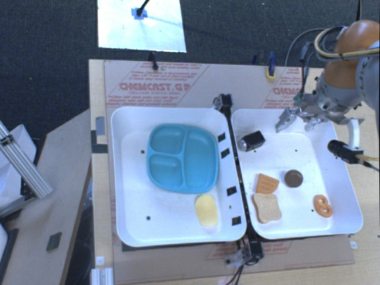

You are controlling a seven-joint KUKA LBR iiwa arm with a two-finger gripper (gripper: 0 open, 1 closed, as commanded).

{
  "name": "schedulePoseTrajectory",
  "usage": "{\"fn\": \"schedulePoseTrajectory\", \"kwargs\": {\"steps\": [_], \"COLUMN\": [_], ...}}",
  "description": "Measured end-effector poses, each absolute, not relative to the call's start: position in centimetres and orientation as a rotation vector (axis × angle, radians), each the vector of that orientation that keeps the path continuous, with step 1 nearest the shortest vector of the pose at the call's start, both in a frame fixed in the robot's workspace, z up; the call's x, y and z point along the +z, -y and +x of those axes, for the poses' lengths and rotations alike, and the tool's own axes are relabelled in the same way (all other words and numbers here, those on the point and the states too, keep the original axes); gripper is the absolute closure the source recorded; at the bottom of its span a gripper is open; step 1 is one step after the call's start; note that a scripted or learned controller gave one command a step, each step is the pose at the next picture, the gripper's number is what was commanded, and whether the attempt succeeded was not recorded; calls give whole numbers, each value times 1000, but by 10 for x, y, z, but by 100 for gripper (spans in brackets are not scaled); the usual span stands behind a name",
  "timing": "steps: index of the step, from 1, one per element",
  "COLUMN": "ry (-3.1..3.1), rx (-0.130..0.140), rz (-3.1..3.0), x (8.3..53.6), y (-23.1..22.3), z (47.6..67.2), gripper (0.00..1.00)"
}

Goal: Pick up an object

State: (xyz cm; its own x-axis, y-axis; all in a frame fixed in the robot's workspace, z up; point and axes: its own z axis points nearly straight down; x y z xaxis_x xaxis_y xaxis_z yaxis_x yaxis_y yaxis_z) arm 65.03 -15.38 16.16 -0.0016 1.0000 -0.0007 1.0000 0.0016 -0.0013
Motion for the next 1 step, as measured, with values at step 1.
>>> {"fn": "schedulePoseTrajectory", "kwargs": {"steps": [1], "ry": [2221], "rx": [3], "rz": [-2218], "x": [99], "y": [155], "z": [651], "gripper": [0]}}
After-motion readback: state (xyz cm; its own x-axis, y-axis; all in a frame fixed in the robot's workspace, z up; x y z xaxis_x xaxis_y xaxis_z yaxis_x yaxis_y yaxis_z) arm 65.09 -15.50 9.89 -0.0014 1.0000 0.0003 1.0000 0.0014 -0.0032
